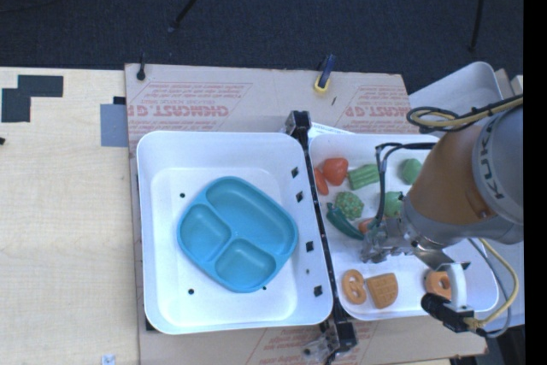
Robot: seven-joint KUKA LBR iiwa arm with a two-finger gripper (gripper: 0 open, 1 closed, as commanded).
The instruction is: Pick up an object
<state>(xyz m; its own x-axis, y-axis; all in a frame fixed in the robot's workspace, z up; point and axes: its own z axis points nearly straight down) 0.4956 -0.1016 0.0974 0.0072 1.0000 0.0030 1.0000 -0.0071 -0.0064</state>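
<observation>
claw [376, 250] grip unclear, low beside dark green pepper [344, 224] in right bin [487, 293]

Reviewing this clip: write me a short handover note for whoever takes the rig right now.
Gripper: low in the right bin, among the toy food; finger state unreadable.
Things: red piece, green pieces, pretzel and orange cracker lie in the right bin. Blue divided plate sits in the left bin.
Done: nothing seen lifted.
Left: grasp one object and raise it.
</observation>
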